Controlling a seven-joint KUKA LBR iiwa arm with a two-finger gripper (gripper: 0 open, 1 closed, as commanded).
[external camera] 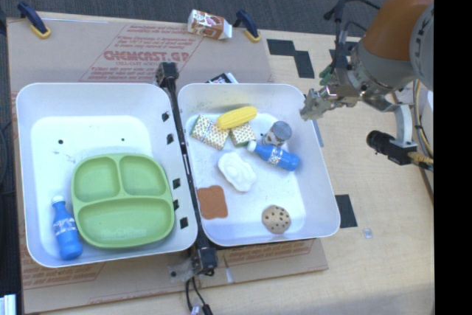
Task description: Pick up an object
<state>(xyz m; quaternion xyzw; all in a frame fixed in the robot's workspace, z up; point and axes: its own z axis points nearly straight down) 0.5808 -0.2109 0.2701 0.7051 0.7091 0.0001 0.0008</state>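
The gripper point(316, 104) hung over the far right corner of the right bin point(324, 195), at the end of the grey arm point(391, 33) with its orange band; whether it was clenched or released could not be told, and nothing showed in its grasp.

In the right bin lay a yellow corn cob point(237, 116) toward the far side, with two patterned blocks point(209, 131) just beside it on its near side. Right of these sat a small grey round thing point(279, 132), touching a blue bottle point(278, 156) that lay on its side. A white lump point(237, 171) rested near the middle, a brown flat square point(212, 202) by the left wall, and a speckled cookie point(276, 218) close to the near wall.

The left bin point(29, 158) held a green divided plate point(122, 201) and, at its near left corner, a second blue bottle point(65, 228). A small wrapped packet point(209, 24) lay on the cardboard point(110, 48) beyond the bins.
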